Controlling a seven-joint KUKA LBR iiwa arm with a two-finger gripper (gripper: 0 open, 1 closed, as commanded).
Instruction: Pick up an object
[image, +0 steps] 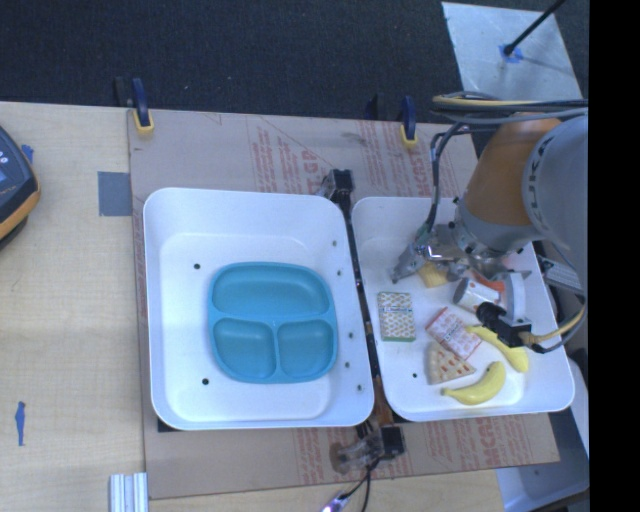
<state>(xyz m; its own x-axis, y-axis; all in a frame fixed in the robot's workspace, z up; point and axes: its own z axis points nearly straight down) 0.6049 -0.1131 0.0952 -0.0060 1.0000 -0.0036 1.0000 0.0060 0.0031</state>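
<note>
1. Two white bins sit side by side on the bench (70, 330): the left bin (175, 300) carries a blue divided tray (272, 321), and the right bin (385, 225) holds all the loose items.
2. Gripper (432, 260) is down low in the right bin's upper half, wrist and orange band (505, 175) looming over it from the right. Whether the fingers are apart or together, I cannot tell; the wrist hides too much.
3. Something small and yellow (434, 277) lies right under the gripper, touching or nearly so; nothing visibly sits between the fingers.
4. Other candidates trail away toward the near right corner: a green card (396, 315) just below-left of the gripper, a red-and-white packet (455, 333), a cracker-like wedge (444, 366), and a banana (479, 385) farthest off, its long axis running low-left to upper-right along the bin's near wall.
5. My read: the yellow piece directly beneath is the likeliest target, calling for a close and a straight lift.
</note>
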